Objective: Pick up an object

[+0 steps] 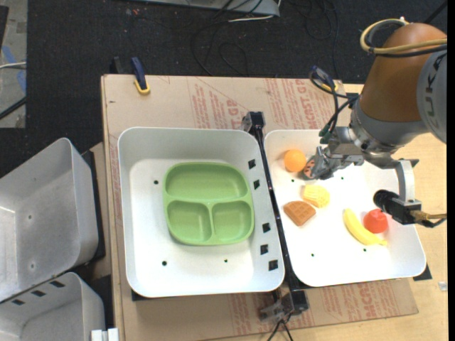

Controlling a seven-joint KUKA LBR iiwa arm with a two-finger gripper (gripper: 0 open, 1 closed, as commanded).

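Gripper point(313, 168) low in right bin point(405, 261), upper left part; finger opening impossible to tell. Orange ball point(293, 160) just left of it, yellow corn-like piece point(316, 195) just below.

Arm point(398, 98) reaches in from right, wrist bent down; gripper point(318, 166) low, pointing left.

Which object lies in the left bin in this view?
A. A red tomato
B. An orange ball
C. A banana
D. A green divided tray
D: the green divided tray lies alone inside the left bin, while the fruit-like items sit in the right bin.
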